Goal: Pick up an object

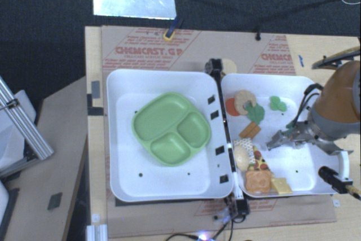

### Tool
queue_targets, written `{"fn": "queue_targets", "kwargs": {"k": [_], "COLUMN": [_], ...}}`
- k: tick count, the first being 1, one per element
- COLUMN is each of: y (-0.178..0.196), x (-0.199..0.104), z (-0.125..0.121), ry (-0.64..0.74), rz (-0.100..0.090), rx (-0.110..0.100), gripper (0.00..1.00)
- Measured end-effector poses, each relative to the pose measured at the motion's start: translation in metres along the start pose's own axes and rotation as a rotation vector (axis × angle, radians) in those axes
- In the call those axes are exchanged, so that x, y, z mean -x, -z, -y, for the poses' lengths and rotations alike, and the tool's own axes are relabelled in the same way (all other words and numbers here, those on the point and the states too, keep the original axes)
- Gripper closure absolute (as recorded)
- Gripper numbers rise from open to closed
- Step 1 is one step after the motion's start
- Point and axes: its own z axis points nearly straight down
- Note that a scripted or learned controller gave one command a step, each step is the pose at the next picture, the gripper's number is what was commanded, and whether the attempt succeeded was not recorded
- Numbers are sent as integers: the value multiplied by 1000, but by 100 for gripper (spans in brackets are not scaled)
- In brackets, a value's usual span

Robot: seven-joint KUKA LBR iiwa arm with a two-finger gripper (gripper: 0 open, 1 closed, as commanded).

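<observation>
Gripper [274, 141] sits low over the right bin [299, 178], reaching in from the right, its metal fingers pointing left toward the cluster of toy food. From my seat I cannot tell how far apart those fingers are, and I see nothing clearly caught between them. Nearest to the tips is the brown stick-shaped piece [249, 131], lying just left of them; its long axis runs on a diagonal, lower left to upper right. Above it lie a beige round piece [245, 101], a dark green piece [256, 114] and a red one [230, 106]. A lighter green piece [276, 103] lies apart, toward the far wall. Along the near wall I see an orange block [258, 182] touching a yellow square [281, 185]. The left bin [121, 121] carries a green divided plate [171, 128].
</observation>
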Motion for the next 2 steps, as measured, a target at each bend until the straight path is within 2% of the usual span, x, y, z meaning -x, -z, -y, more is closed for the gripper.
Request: {"fn": "queue_targets", "kwargs": {"k": [1,2], "y": [-5,6], "x": [0,0], "z": [-1,-1], "ry": [0,0], "rz": [1,1], "rx": [2,4], "gripper": [0,100]}}
